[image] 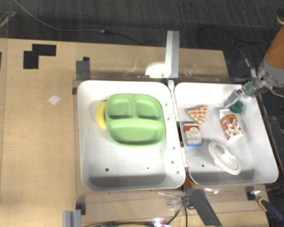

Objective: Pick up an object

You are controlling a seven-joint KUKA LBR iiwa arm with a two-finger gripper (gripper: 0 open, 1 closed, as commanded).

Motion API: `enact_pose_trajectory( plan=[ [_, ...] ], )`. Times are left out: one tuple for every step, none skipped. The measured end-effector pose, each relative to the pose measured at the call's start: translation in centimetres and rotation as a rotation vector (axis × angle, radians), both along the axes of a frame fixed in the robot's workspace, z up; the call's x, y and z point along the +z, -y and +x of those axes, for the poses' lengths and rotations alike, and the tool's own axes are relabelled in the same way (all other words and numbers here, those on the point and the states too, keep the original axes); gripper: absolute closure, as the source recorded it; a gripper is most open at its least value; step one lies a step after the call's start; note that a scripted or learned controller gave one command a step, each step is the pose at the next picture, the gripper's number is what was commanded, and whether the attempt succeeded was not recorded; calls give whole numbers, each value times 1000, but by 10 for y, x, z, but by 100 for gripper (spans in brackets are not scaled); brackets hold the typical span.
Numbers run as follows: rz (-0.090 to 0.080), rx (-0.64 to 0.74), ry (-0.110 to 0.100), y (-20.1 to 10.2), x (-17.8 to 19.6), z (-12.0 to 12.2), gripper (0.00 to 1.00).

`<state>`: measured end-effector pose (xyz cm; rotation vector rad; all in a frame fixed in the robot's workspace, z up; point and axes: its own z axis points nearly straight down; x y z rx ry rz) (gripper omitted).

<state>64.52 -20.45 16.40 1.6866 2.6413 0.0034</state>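
I count 2 shallow white bins. Left bin point(90, 174): 1 green 3-compartment plastic tray point(134, 118), 1 yellow item point(100, 115) tucked under its left edge. Right bin point(265, 174): 1 pizza-slice toy point(197, 114), 1 small red-and-blue carton point(192, 134), 1 red-and-white packet point(231, 126), 1 white lid-like dish point(224, 158), 1 small teal object point(236, 108). Gripper point(238, 96) hovers at the bin's upper right, just above the teal object; I cannot tell jaw state.

Tool point(236, 98) low over right bin's point(270, 171) far right corner, beside a small teal object point(237, 108). Pizza slice point(197, 114), carton point(192, 134), packet point(231, 126), white dish point(224, 158) there; green tray point(134, 118) in left bin point(90, 169).
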Motion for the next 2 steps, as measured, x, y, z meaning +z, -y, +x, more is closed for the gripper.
enact_pose_trajectory(
  plan=[
    [0,28,-1,1,-56,-24,0],
    [-1,286,0,-28,52,-60,0]
  ],
)
